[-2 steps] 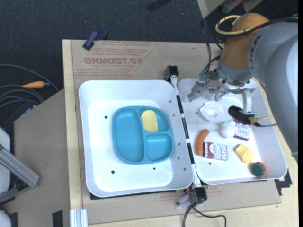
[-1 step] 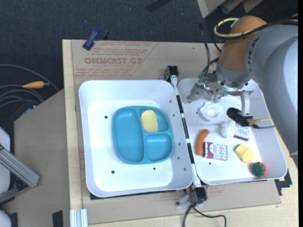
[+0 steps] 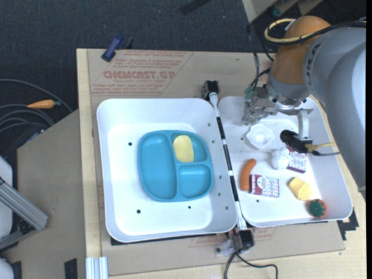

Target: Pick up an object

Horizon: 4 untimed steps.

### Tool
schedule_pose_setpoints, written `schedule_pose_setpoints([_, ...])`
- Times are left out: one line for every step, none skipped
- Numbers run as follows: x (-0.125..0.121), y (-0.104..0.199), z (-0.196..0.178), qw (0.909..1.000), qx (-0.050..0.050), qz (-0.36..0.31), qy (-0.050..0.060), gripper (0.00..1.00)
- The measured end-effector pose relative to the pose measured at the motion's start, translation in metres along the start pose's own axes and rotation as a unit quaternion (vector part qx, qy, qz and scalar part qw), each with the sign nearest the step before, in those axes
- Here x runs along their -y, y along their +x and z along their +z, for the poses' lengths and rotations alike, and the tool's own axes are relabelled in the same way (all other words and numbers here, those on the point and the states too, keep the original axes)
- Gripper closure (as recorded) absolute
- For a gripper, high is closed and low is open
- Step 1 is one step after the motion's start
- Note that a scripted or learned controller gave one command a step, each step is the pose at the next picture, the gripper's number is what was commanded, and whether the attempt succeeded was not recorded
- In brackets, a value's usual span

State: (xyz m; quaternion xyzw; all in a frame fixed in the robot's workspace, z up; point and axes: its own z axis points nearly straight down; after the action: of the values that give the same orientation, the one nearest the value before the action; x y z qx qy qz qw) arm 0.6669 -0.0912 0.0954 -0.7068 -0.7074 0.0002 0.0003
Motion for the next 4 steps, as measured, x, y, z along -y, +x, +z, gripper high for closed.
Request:
schedule_pose_setpoints([0.000,0.000,0.000,1.0000,0.000,0.000,0.000,0.00])
schedule_pose_setpoints([0.001,-0.002,0.011,1.0000,0.000,0.000,0.001,0.00])
schedule_pose_setpoints([0.000,-0.002,0.000,1.0000,0.000,0.000,0.000,1.00])
schedule_pose_setpoints([0.000,-0.002,0.000,1.0000,0.000,0.000,0.000,0.00])
